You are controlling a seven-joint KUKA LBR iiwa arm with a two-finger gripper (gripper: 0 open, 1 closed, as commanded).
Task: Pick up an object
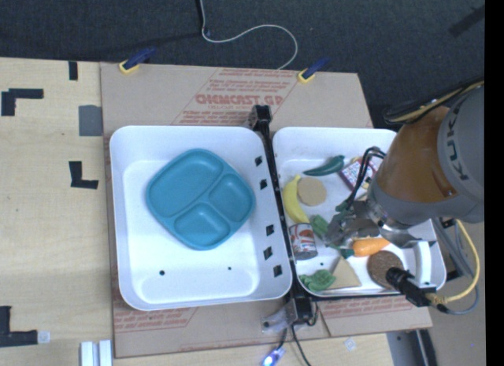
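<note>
1. I have the grey arm with the orange band (425,164) reaching in from the right, with the tool (344,227) low over the middle of the right shallow white bin (331,138). It sits among the toy food, and I cannot tell whether it is clenched or released, or whether it has anything.
2. The task's things are all in that right bin. Any one will do, so I judge the step in hand to be settling on a target beneath the tool.
3. Nearest candidates: the small orange carrot-shaped piece (370,246), just beside the tool on its right, and the small red-and-white can (304,241), just to its left.
4. To do this well, I would choose a piece that stands apart from its neighbours, descend straight over its middle, and lift only once it is visibly seated. The crowding here risks nudging pieces aside.
5. Also in the right bin: a yellow banana (292,199) near the dividing wall, a tan round disc (312,192) touching it, a dark green pepper (324,168) above, a brown round cookie-like piece (384,265), a pale wedge (345,271) and a green leafy piece (318,280) at the lower edge.
6. The left shallow white bin (126,223) holds a light blue plastic divided plate (201,197) with three compartments.
7. Both bins rest on cardboard on the tabletop (47,199).
</note>
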